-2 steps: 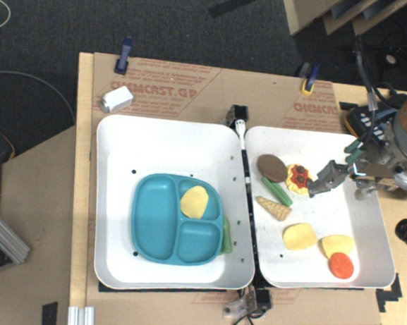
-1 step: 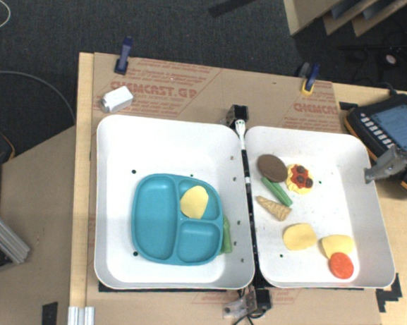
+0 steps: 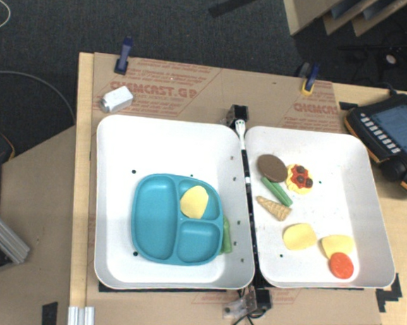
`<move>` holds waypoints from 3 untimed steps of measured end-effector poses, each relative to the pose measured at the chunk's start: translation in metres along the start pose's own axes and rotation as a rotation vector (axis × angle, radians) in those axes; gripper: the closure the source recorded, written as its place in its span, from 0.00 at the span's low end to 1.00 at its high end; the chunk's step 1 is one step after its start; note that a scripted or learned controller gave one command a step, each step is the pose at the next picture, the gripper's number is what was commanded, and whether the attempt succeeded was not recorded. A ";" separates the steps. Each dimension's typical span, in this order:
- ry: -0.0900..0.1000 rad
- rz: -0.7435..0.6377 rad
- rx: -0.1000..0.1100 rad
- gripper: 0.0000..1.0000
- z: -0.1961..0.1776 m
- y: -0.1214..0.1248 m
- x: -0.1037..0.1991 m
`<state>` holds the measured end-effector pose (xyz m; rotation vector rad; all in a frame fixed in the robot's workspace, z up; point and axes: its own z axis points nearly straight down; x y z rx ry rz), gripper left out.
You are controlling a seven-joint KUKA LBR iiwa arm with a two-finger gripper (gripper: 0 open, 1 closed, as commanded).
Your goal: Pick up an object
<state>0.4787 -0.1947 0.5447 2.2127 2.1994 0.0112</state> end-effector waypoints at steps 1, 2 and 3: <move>0.015 -0.015 0.031 0.00 0.111 0.007 0.099; 0.002 0.003 0.006 0.00 0.003 -0.001 0.007; 0.013 -0.015 0.027 0.00 0.072 -0.001 0.109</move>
